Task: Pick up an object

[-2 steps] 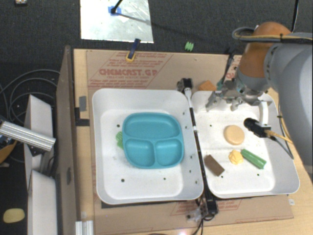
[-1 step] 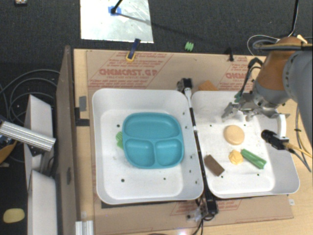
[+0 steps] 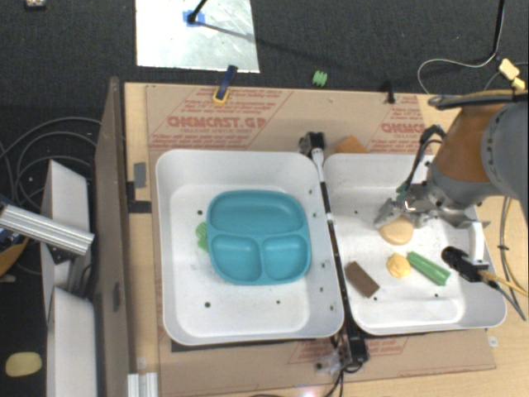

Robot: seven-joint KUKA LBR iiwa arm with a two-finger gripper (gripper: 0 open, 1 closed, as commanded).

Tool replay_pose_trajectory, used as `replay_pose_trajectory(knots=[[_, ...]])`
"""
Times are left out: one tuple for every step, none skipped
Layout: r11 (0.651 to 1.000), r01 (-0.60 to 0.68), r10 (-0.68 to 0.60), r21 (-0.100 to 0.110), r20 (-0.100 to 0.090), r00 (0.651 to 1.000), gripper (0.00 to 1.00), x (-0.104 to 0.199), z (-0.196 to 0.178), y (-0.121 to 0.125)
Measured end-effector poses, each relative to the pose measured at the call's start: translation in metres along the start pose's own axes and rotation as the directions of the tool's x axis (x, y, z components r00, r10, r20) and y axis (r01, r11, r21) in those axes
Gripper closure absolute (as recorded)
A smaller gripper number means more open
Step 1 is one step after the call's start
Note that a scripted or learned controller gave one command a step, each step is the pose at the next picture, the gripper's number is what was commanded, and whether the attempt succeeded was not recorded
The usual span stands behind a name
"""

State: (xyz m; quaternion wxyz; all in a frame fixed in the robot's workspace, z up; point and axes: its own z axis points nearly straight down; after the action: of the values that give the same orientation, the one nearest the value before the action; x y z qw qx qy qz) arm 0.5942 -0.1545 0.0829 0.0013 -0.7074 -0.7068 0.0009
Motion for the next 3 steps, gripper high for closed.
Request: replay_pose_trajectory(knots=[[1.0, 0.003, -0.003, -0.015, 0.002, 1.0, 1.0, 0.0, -0.015, 0.005], [1.0, 0.0, 0.0, -0.001, -0.001, 1.0, 1.0, 0.023, -0.053, -0.073], [1.0, 0.002, -0.002, -0.005, 0.001, 1.0, 0.0, 0.022, -0.051, -0.07]])
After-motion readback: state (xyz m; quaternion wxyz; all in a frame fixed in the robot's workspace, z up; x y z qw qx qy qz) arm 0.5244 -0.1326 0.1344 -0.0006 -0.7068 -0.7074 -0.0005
